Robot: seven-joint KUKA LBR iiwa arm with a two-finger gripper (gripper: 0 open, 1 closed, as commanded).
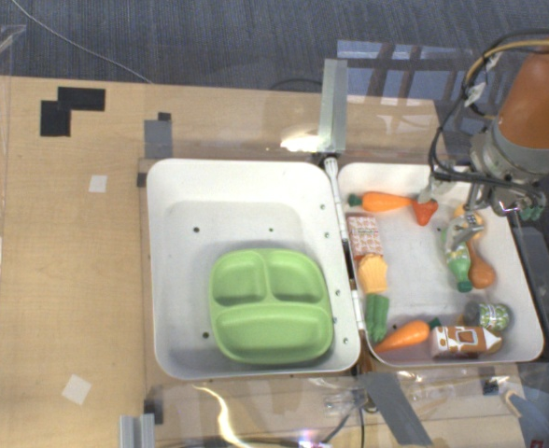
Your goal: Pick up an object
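The tool (466,215) hangs over the upper right part of the right bin (407,267), under the arm's orange band (540,101) and a tangle of black cables. From here its lower end blurs into the toys beneath it, and I cannot tell whether it is open or closed, or whether it has anything in it.

Going left to right: the wooden tabletop (60,278) carries black marker patches near its far edge. The left bin (190,203) holds a green divided plate (271,304), sitting toward the near side.

In the right bin, along the left wall, lie a reddish snack packet (364,235), a yellow corn piece (373,273) and a green vegetable (377,315), one after another. A carrot (387,202) lies at the far edge and a second carrot (403,336) at the near edge. Beside that one rests a brown carton (463,342), with a small green round item (495,317) just above it. Right under the tool is a cluster of a green piece (459,269) and an orange-brown piece (482,273), hard to name. The arm is cut off by the right edge.
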